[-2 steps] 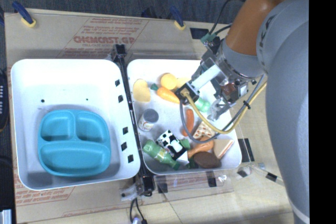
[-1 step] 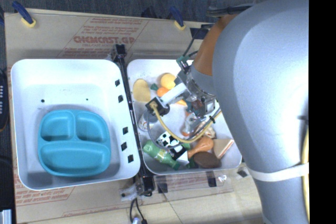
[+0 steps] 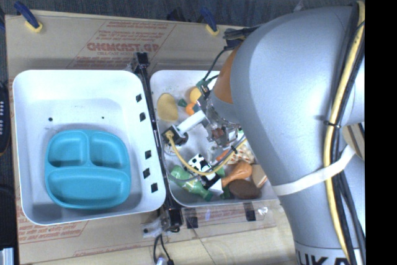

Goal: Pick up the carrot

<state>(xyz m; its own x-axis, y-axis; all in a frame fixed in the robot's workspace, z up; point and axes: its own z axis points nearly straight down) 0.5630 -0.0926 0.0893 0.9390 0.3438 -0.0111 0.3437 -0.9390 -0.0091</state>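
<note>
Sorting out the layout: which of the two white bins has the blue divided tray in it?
The left bin: the blue tray lies in it; the right bin holds mixed items.

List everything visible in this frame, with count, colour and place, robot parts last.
Bins: two, white, side by side on the bench.
Divided tray: one, light blue, in the left bin.
Toy pile: several mixed pieces, green, brown, yellow, orange and a black-and-white one, in the right bin; which piece is the carrot I cannot tell.
Clamps: two, blue with yellow, on the bench's far edge.
Board: one, tan with red print, under the bins.
Arm: one, grey with an orange band, over the right bin.
Gripper: one, down among the toys.
</note>
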